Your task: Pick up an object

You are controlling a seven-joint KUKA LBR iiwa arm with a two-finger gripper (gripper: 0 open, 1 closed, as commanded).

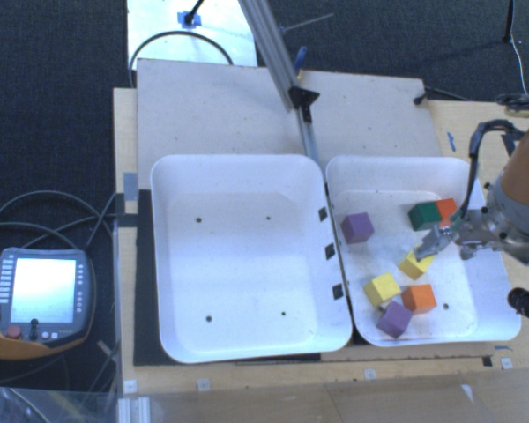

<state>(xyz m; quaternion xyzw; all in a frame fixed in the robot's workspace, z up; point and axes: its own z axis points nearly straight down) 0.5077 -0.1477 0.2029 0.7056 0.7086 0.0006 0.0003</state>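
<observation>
Seven blocks lie in the right-hand bin (pixel 491 330), and the crowding among them is the main hazard. The gripper (pixel 440 239) reaches in from the right and sits just above or against a small yellow block (pixel 414 264) near the bin's middle; whether its fingers are apart or together cannot be told, and nothing is visibly between them, so I would not call anything held. That small yellow block looks tilted, which in my judgement makes it likely to skid or roll away if a finger lands on a slanted face. Just below it, a larger yellow block (pixel 382 287), an orange block (pixel 419 298) and a purple block (pixel 394 319) cluster close together, so a descent slightly off target could nudge them or wedge a finger between two. Behind the gripper, a green block (pixel 423 216) and a second orange block (pixel 447 209) touch each other and could be knocked by the wrist. Another purple block (pixel 358 227) stands well apart to the left, an easier target. The left-hand bin (pixel 238 170) offers a drop zone.
</observation>
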